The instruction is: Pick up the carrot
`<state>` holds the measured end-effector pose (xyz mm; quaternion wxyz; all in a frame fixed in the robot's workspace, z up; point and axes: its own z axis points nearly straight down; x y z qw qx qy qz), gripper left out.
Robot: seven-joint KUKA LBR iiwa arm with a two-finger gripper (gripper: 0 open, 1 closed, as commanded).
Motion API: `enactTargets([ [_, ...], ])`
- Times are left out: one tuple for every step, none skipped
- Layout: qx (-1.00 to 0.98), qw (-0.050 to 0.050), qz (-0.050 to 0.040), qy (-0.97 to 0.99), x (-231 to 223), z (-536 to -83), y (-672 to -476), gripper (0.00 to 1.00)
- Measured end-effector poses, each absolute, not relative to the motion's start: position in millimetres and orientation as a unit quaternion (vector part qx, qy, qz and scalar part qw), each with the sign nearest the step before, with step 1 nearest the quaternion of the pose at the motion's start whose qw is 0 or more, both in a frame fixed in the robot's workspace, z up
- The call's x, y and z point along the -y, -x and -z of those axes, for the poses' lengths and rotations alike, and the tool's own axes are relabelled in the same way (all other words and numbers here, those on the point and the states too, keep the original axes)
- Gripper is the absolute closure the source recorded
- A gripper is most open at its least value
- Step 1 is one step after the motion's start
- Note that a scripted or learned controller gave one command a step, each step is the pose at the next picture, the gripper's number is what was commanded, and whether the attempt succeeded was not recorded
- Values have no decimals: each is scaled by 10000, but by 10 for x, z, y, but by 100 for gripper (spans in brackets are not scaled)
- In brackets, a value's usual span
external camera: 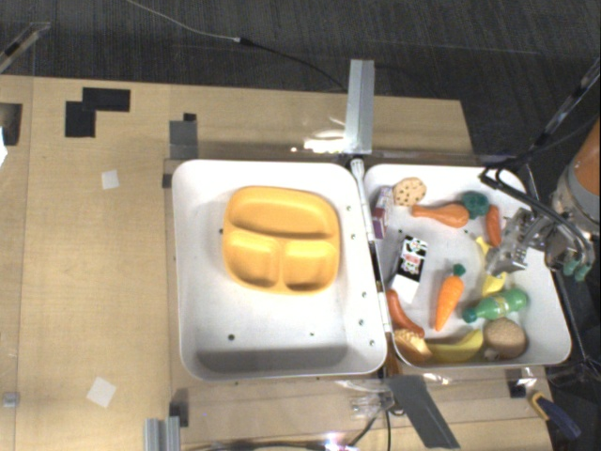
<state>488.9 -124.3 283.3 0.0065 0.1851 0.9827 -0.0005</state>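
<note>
The carrot is orange with a small green top and lies slanted in the middle of the right bin, tip toward the front. My gripper hangs over the right side of that bin, to the right of and slightly behind the carrot, and apart from it. It sits just above a yellow piece. Nothing shows held in it.
Around the carrot lie a black-and-white box, a drumstick, a cookie, a red sausage, a banana, a brown potato, a green bottle and a second orange piece. The left bin holds a yellow divided tray.
</note>
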Motion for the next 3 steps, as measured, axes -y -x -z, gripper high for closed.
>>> enactTargets([
  [-9829, 60, 1, -1838, 1230, -2830, -4890, 0],
  [-9956, 21, -4, -940, 1202, -2075, -5388, 0],
  [-9937, 69, 0, -1120, 1130, -985, -5569, 0],
])
